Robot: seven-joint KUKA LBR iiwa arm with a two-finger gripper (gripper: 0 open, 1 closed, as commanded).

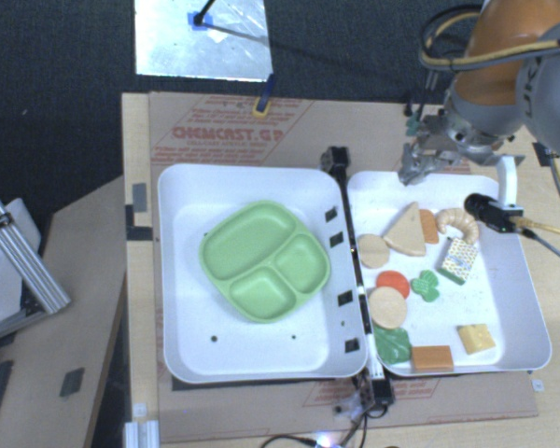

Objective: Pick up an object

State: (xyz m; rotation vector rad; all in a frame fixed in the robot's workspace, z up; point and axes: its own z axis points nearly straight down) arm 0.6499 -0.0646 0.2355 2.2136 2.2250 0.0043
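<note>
Approach step, by my read: gripper (418, 164) hangs over far rim of the right bin (527, 278), nothing between its fingers; can't tell if they're apart or together from this angle. Candidate objs all lie in that bin: tan wedge (408, 231) w/ croissant (455, 219) and patterned box (459, 260) nearby, red disc (393, 283), green pieces, orange block (432, 357), yellow cube (475, 337). Left bin (182, 250) holds green divided plate (264, 260). Next move prob needs travel toward the wedge, then a descent w/ jaws spread. Legible txt: "CHEMCAST" on brown sheet (229, 131) under bins.
</note>
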